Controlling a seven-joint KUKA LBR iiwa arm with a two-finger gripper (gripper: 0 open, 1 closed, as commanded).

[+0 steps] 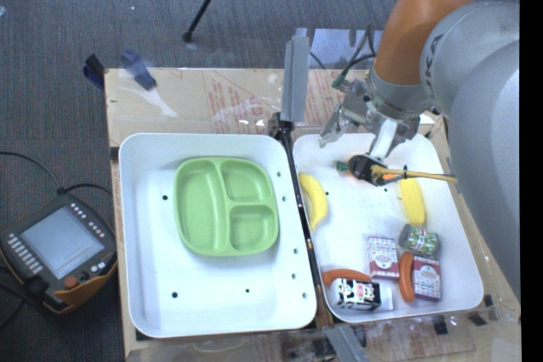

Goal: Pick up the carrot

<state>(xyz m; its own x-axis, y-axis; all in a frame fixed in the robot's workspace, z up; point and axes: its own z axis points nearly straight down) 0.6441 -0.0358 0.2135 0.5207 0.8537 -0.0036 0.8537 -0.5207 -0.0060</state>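
The tool (356,144) hangs over the back of the right bin (356,220), fingers spread wide, gripping nothing. Just beneath it the carrot (343,168) is mostly hidden: a small orange-and-green end peeks out, near the banana (312,197).

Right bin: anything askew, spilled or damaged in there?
Nothing is spilled or visibly damaged. Two mild oddities: the banana lies tight along the left wall of the right bin, and the small black-and-white carton looks tipped on its side among the clutter at the near end.
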